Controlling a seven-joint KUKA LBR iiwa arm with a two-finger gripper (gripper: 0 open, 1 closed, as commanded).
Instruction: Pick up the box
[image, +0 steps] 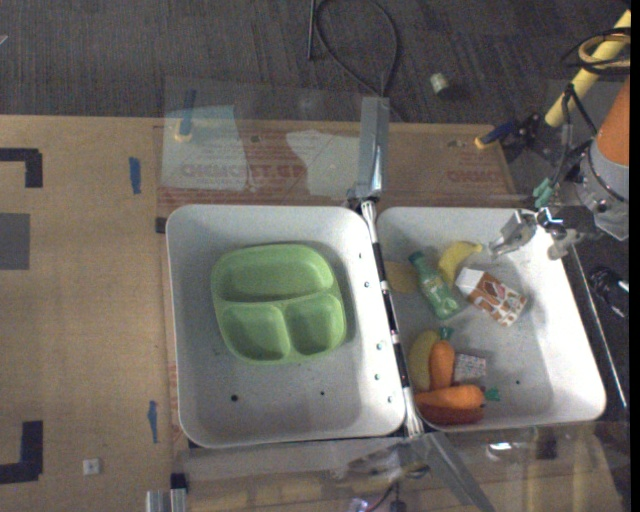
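Box (495, 297) lies in the right bin (560, 390), in its upper middle part, flat on the floor with a printed face up. We note its long axis runs on a slant, from upper left down to lower right in the camera view. It sits apart from its neighbours: a small green bottle (433, 285) just to its left, a yellow fruit-like piece (458, 258) just above and left of it, and a cluster of orange and yellow toy vegetables (445, 385) well below, near the bin's lower edge. The left bin (190, 330) carries a green divided tray (279, 301) and plays no part here.

Claw (522, 232) hangs over the upper right part of the right bin, just inside its far rim, with the arm reaching in from the right. We cannot tell from this view whether it is open or closed; nothing shows gripped in it.

From the claw the box lies down and slightly left, near but not under it. We judge the coming move to be a short shift toward the bin's middle, then a descent. We would turn the wrist so the grip falls across the short side of the box, square to that slant. The bottle on the left is the closest thing to crowd the grip.
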